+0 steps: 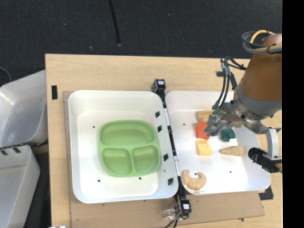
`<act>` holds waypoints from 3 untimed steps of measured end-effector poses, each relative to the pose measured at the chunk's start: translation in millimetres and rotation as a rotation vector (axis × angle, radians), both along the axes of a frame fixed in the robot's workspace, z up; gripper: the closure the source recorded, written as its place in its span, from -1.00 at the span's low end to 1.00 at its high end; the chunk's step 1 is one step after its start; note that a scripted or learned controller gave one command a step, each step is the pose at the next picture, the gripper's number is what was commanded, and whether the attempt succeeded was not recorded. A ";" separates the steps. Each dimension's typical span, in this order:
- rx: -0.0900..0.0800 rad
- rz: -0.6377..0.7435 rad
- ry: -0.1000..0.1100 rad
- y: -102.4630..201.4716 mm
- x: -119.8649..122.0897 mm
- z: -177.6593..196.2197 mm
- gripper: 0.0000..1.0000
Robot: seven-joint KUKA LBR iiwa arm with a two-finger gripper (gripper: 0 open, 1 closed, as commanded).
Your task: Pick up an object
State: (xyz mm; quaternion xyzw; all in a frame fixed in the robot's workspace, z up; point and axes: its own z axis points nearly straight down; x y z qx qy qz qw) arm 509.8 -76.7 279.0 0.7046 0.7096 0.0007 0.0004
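Observation:
Several small food toys lie in the right bin (190, 103): an orange-red block (201, 131), a yellow cheese wedge (204, 148), a tan piece (204, 115) at the back, a dark green lump (228, 135), an ice-cream cone (232, 151) and a pale croissant (194, 180) at the front rim. My gripper (214, 127) hangs low over the bin, just right of the orange-red block and left of the green lump. Nothing shows between its tips.
The left bin (80, 175) holds a green divided tray (129, 147). A divider with black clips (167, 137) runs between the bins. The wooden bench (118, 70) surrounds both. White casings (19, 108) stand at the far left.

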 end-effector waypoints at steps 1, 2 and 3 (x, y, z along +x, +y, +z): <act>-0.001 -0.002 -0.001 41.8 23.6 -2.5 1.00; 0.000 0.000 0.000 99.2 40.6 -3.7 1.00; -0.001 -0.001 0.003 149.8 52.4 -24.7 1.00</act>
